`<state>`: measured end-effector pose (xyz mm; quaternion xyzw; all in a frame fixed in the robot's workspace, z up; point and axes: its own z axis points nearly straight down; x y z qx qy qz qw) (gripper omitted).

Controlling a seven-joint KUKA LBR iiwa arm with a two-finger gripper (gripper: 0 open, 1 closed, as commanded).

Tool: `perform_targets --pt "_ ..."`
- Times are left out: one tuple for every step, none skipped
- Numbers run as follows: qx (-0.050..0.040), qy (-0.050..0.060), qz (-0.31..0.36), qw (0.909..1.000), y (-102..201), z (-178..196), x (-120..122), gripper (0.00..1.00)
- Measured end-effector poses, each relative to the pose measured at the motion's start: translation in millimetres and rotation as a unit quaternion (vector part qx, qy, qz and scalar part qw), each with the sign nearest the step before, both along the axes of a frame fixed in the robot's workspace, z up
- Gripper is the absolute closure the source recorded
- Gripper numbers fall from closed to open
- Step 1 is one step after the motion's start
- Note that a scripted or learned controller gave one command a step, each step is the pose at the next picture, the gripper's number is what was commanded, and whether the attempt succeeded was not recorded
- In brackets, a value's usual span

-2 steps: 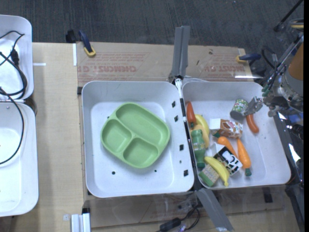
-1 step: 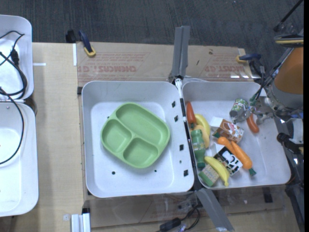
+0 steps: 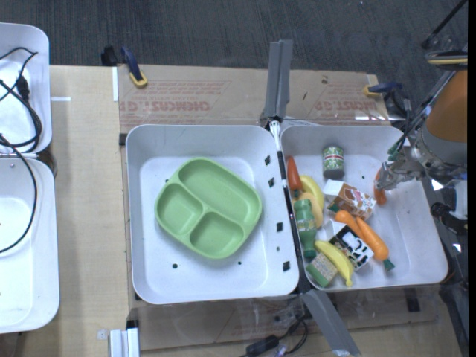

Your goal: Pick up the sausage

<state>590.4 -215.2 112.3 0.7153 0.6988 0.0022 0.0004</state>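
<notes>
The jaws of the gripper over the right bin pinch the reddish sausage above the bin floor. Red lettering on the cardboard behind reads upside down. A green divided plate sits in the left bin
</notes>
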Motion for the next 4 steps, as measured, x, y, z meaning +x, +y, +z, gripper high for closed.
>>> perform_targets --pt "0.0016 0.001 0.001 1.0 2 0 1 0.0" --pt "0.0016 0.002 0.014 0.9999 8 -21 14 0.0" --pt "0.0016 0.002 0.014 0.9999 7 -21 14 0.0" --pt "-0.0005 0.002 0.015 0.9999 6 -11 14 1.0"
